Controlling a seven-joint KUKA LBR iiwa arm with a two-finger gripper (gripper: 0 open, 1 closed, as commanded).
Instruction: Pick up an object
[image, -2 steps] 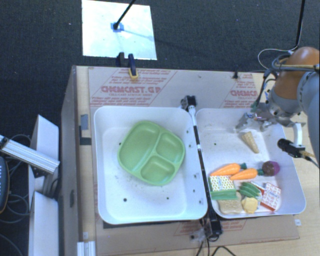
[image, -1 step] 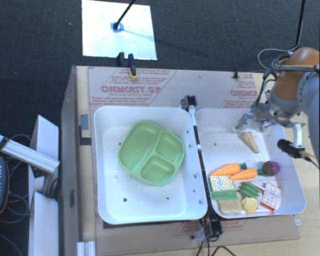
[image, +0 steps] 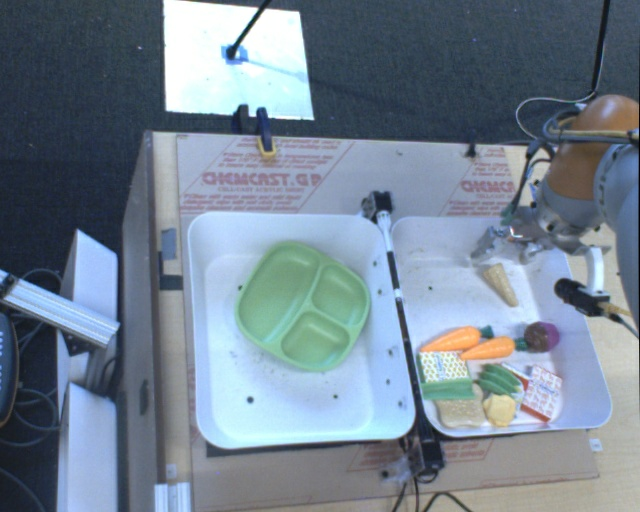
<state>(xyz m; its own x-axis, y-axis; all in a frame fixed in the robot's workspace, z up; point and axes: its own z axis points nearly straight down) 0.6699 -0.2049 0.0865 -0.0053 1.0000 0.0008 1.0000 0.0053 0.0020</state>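
- Camera view: the gripper (image: 508, 243) is seen low over the upper part of the right bin (image: 440, 250), just above the wide end of the cone-shaped piece (image: 500, 281).
- Claw state cannot be told; that area is a blur of metal against white plastic.
- Cone lies flat on the bin floor, well apart from the other toys, so it is judged the likeliest target: room around it for a grasp.
- Nothing is seen lifted; cone appears to rest on the floor.
- Remaining toys are bunched at the bin's lower end: two carrots (image: 470, 343), a dark purple ball (image: 540, 336), green pods (image: 500, 380), small printed packets (image: 443, 367). Tight packing there would make a clean pick harder.
- Left bin (image: 215, 260) holds a green divided tray (image: 303, 305), sat roughly central and slightly rotated; too wide and flat to be a likely pick.
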